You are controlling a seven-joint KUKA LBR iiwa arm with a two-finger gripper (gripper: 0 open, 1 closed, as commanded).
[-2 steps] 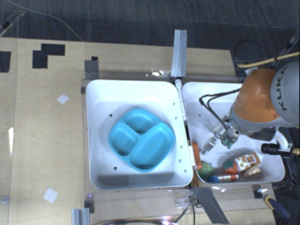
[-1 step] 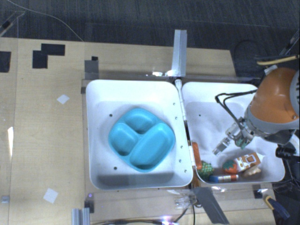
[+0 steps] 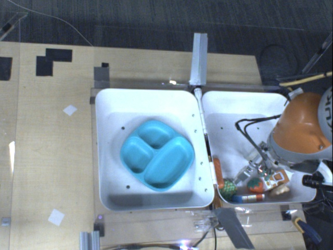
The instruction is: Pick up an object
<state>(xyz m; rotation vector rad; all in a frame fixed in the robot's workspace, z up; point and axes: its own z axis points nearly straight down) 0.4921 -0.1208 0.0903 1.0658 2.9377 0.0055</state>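
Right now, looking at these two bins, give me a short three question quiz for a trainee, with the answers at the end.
1. True or false: the blue divided plate lies in the left bin.
2. Where in the right bin are the small objects gathered? A) far edge B) near edge C) spread evenly
3. Fill in: the arm's hand sits over the ____ bin.

Key: 1 true; 2 B; 3 right.
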